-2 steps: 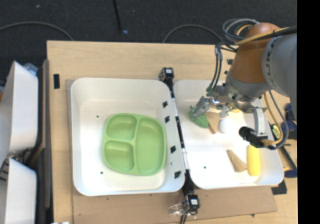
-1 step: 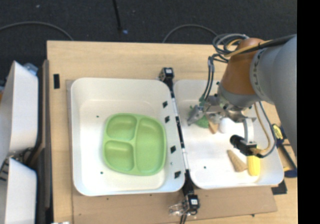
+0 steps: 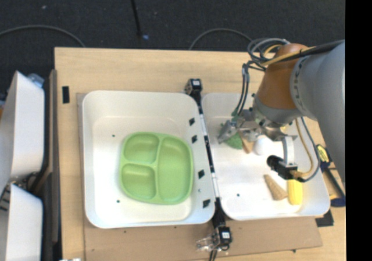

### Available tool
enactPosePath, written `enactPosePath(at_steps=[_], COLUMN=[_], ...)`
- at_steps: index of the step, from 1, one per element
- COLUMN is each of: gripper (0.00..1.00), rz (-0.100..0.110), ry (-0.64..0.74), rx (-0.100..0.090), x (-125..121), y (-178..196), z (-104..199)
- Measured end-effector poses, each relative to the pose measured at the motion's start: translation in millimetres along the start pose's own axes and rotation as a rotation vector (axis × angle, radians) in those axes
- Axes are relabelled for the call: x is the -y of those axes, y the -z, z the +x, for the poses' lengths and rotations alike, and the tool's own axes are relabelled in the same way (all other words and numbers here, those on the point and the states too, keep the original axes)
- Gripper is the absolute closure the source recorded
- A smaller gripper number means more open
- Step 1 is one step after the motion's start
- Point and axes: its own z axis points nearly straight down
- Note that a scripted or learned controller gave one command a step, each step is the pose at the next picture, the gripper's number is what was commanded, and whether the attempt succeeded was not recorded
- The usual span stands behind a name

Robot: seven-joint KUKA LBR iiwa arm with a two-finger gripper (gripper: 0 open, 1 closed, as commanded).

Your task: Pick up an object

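In the right bin [image 3: 244, 204] my gripper [image 3: 229, 132] hangs low over the upper left part, close to the divider. A small dark green object [image 3: 235, 141] lies right under and against its tip; whether it sits between the fingers I cannot tell. Just to the right lie a white rounded object [image 3: 263, 146] and a small tan piece [image 3: 246, 147]. Further toward the front right rest a tan wedge [image 3: 274, 187] and a yellow object [image 3: 295, 193], side by side.
The left bin [image 3: 99, 114] holds a light green divided plate [image 3: 156, 167] at its middle. The grey arm with its orange band [image 3: 279, 82] covers the right bin's back right. A black-clipped divider [image 3: 204, 149] separates the bins.
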Motion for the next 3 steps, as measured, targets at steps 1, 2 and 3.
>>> enactPosePath(at_steps=[1, 2, 3], gripper=[1.0, 1.0, 1.0], rz=[-0.001, 0.009, 0.013], ry=[-0.006, 0.007, 0.007], rx=[0.0, -0.004, -0.004], x=[-0.1, -8.2, -9.5], y=[9.2, 72.8, 95.3], z=[-1.2, -3.4, -4.9])
